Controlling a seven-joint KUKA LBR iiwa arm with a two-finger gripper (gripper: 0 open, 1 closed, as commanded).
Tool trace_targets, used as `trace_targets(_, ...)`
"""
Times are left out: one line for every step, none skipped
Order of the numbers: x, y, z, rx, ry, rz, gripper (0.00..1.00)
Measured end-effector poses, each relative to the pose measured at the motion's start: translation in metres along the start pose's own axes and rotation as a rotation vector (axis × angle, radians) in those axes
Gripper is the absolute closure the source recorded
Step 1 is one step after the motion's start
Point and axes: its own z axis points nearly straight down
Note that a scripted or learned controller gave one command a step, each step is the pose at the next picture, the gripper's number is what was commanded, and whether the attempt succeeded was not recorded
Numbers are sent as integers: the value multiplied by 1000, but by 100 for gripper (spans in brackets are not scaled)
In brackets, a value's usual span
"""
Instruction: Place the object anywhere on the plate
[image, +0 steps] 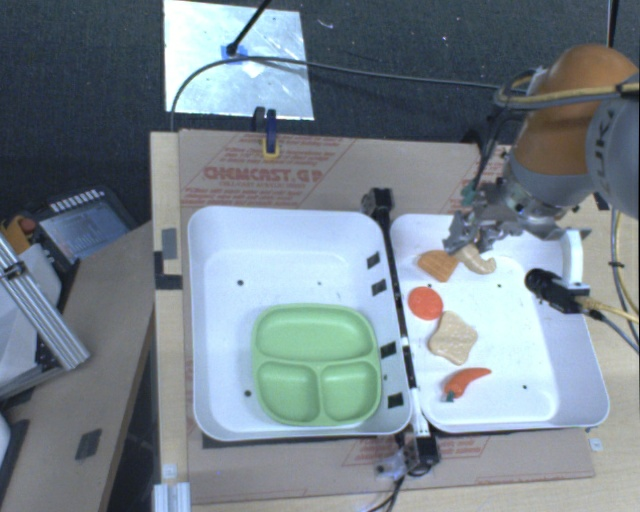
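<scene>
On cardboard (330, 170), 2 white bins (290, 240)

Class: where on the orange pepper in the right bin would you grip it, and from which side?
Grip the orange pepper across its narrow middle, coming straight down from above. It lies flat on the right bin, long and slim, apart from the other pieces.
</scene>
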Motion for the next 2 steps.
trace_targets(43, -18, 7, 1, 0, 0, 100)
trace_targets(93, -22, 4, -1, 0, -2, 100)
